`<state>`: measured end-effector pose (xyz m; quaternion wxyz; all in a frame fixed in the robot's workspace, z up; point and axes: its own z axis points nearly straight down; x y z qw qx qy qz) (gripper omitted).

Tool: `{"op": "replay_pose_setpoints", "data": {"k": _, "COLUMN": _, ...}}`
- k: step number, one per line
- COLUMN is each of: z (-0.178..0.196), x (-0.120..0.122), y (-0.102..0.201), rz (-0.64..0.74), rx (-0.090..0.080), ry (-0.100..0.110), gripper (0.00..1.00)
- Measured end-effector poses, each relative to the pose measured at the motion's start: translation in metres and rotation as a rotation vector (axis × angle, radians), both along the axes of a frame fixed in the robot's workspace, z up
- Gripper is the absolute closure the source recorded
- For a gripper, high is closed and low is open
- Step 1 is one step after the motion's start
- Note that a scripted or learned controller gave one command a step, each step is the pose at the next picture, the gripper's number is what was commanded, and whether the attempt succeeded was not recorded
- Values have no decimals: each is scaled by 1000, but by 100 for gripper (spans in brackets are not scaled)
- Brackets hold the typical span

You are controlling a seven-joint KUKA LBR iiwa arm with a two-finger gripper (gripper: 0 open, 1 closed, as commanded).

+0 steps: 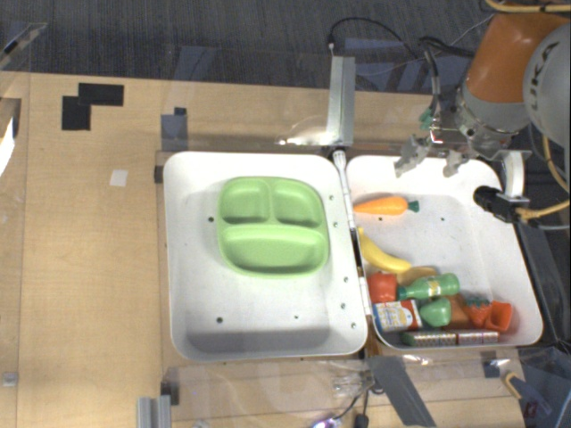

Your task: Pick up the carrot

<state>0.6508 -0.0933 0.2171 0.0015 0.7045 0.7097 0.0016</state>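
My end effector (pixel 431 160) hangs spread and bare above the bin's (pixel 500 239) far rim. The smooth, tapered carrot (pixel 384 206) lies apart, green-tipped.

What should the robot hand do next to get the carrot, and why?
Probably slide toward the view's left and down a bit. The gripper hangs open and holds nothing at the right bin's far edge, while the carrot lies by itself near the divider, apart from the banana.
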Motion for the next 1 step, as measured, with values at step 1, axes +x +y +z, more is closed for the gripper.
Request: {"op": "replay_pose_setpoints", "data": {"k": 1, "z": -129, "x": 16, "y": -6, "rz": -83, "rx": 0, "ry": -4, "gripper": 0}}
